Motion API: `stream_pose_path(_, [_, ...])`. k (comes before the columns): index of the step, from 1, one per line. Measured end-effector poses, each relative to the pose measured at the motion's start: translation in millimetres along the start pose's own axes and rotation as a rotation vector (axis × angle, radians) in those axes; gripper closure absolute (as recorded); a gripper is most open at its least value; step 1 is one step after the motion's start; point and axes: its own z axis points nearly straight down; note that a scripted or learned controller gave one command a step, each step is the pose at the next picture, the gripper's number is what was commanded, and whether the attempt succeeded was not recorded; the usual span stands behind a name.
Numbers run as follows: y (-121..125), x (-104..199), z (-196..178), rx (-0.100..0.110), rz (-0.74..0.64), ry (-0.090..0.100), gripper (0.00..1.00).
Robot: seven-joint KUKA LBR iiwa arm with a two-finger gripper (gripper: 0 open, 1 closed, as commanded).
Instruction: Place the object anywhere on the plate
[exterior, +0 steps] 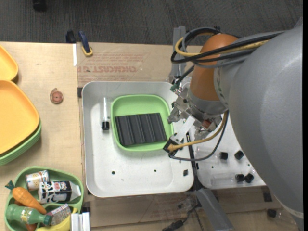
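The hand is hidden under the wrist; its opening cannot be told. A dark ridged slab is seen on the green plate just left of it.

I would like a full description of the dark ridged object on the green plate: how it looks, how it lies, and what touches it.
The dark ridged object is a flat, near-rectangular slab, charcoal grey, matte, perhaps rubber or plastic. Lengthwise grooves divide it into several parallel strips. It lies flat inside the green plate, turned slightly askew, covering the lower half of the plate's floor. Its right edge reaches the plate's right wall. The plate rests in the left white bin. The end effector is just right of the plate, apart from the slab.
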Motion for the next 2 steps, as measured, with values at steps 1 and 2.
stream_pose_path(1, [0.0,0.0,0.1,0.000,0.000,0.000,0.00])
stream_pose_path(2, [0.0,0.0,0.1,0.000,0.001,0.000,0.00])
